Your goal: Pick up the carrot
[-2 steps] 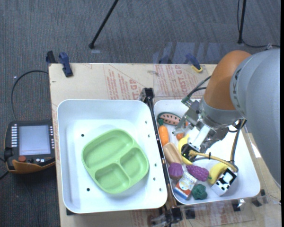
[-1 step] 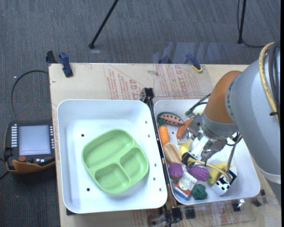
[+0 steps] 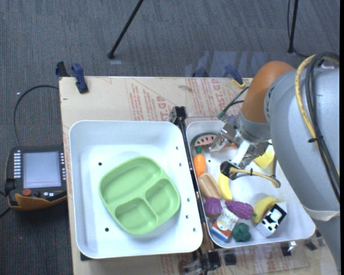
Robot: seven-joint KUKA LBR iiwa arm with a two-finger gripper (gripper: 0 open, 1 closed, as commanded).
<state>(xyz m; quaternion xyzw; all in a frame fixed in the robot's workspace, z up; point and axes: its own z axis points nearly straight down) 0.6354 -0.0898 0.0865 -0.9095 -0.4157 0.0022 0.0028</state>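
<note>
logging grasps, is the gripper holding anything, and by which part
Not the carrot: it lies loose at the right bin's left wall, apart from the gripper. Beyond that, it cannot be told.

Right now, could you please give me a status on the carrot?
Gripper over right bin, clear of carrot. Carrot by bin's left wall, not held. Watermelon slice and bread roll flank it.

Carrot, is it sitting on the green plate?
No, the carrot lies in the bin on the view's right, by its left wall, while the green plate sits in the other bin.
</note>
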